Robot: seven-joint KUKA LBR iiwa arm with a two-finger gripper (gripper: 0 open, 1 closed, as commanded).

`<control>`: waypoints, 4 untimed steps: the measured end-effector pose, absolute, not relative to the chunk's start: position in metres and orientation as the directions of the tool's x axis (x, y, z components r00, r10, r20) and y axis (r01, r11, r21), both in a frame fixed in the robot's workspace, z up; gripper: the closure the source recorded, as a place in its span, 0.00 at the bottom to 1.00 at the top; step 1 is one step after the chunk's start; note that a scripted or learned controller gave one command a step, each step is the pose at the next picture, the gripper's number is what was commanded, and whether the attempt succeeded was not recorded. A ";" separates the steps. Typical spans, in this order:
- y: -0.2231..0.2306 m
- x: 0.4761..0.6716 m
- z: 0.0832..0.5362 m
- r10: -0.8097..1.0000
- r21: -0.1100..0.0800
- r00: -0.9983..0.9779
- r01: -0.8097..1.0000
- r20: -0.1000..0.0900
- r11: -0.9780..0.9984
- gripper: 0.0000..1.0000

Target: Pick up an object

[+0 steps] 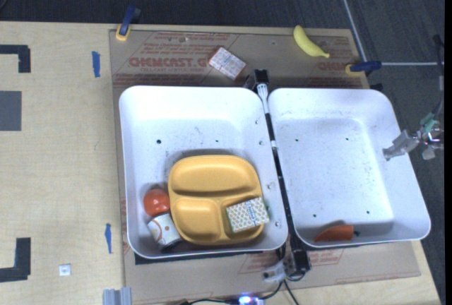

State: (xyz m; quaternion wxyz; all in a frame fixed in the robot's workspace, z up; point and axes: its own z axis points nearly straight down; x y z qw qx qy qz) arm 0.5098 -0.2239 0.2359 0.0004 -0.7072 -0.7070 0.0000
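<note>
The left bin (141, 113) holds a yellow divided tray (212, 187) with a small patterned packet (246, 214) lying in its front right compartment. An orange-red ball (156, 201) and a small white and orange can (164, 229) sit just left of the tray. In the right bin (332, 120) an orange-red, carrot-like object (333, 232) lies against the front wall. My gripper (397, 148) pokes in at the right bin's right rim, with little of it in sight and nothing seen in it.
Behind the bins, on the cardboard sheet, lie a yellow banana (309, 42) and a second patterned packet (227, 63). Blue clamps (127, 18) hold the sheet's back corners. Cables and a connector (289, 270) sit at the front between the bins.
</note>
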 end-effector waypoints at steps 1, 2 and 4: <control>-0.224 0.510 0.236 1.000 -0.001 0.000 1.000 0.001 0.000 0.00; -0.224 0.510 0.236 1.000 -0.001 0.000 1.000 0.001 0.000 0.00; -0.224 0.511 0.246 1.000 0.002 0.000 1.000 -0.001 0.000 1.00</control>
